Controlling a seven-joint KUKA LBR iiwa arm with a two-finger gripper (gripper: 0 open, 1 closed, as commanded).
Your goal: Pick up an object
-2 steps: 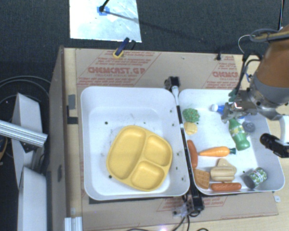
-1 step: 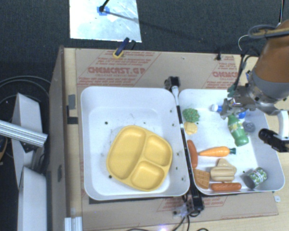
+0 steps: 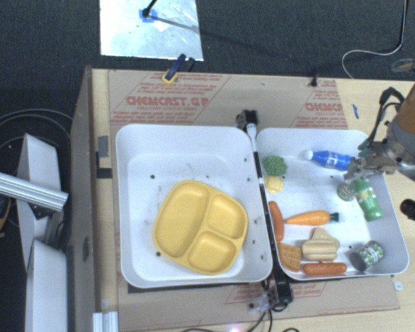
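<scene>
At the near edge of the right bin [image 3: 398, 254] lie a red sausage [image 3: 323, 269], a waffle [image 3: 290, 256] and a hot dog bun [image 3: 319, 248] close together, with a small green can [image 3: 367, 254] in the near right corner. Just beyond them an orange carrot [image 3: 308, 218] lies across the bin floor, and a red chili [image 3: 276, 220] runs along the left wall. The left bin [image 3: 135, 158] holds a yellow divided plate [image 3: 200, 225]. Farther back in the right bin, a green bottle [image 3: 367, 200] lies tilted, its cap end under the gripper [image 3: 360, 173], which hangs over the right side of the bin; whether its fingers are apart or together cannot be told. Farther still sit a corn piece [image 3: 274, 183], a broccoli [image 3: 274, 164] and a blue bottle [image 3: 330, 159]. Both bins rest on the table [image 3: 214, 92].
</scene>
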